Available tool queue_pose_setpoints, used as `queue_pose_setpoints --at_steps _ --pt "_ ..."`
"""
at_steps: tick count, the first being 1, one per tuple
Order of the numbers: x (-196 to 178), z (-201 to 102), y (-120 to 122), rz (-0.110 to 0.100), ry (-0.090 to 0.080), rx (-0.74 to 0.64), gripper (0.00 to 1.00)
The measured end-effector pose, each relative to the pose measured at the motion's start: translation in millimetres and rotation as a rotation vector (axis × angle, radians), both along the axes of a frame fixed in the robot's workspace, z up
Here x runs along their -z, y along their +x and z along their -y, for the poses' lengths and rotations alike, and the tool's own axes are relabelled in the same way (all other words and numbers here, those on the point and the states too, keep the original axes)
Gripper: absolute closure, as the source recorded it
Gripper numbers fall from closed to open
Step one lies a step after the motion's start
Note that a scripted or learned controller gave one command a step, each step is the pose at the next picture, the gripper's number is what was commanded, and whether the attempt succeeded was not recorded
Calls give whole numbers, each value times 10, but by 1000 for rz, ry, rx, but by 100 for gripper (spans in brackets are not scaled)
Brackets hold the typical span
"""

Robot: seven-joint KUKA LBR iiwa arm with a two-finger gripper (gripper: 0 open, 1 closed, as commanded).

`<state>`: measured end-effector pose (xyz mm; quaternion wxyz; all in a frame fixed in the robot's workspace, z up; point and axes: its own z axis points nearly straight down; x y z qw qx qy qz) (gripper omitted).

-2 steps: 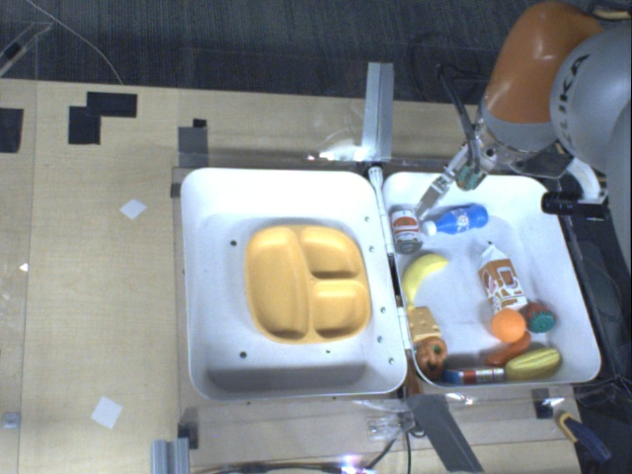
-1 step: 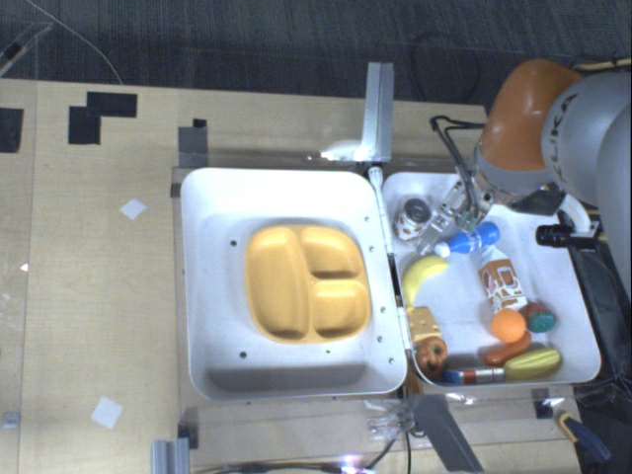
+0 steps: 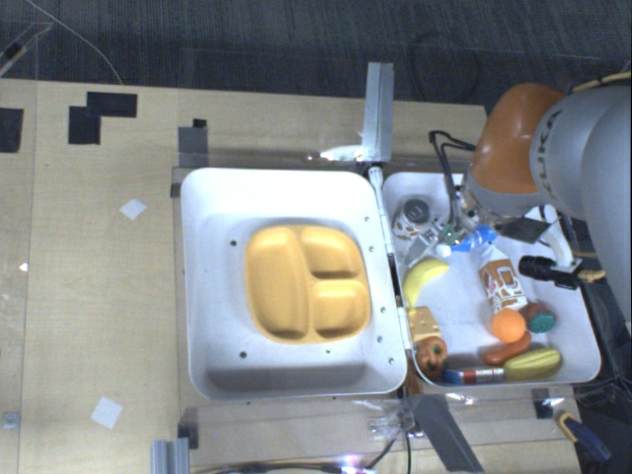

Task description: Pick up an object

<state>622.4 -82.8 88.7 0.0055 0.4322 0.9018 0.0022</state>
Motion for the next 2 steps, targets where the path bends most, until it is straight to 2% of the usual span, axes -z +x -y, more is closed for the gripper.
queue_pose_setpoints --at_steps 1,2 --pt "12 223 297 -10 0 322 0" --pt "7 173 390 -47 -9 413 0"
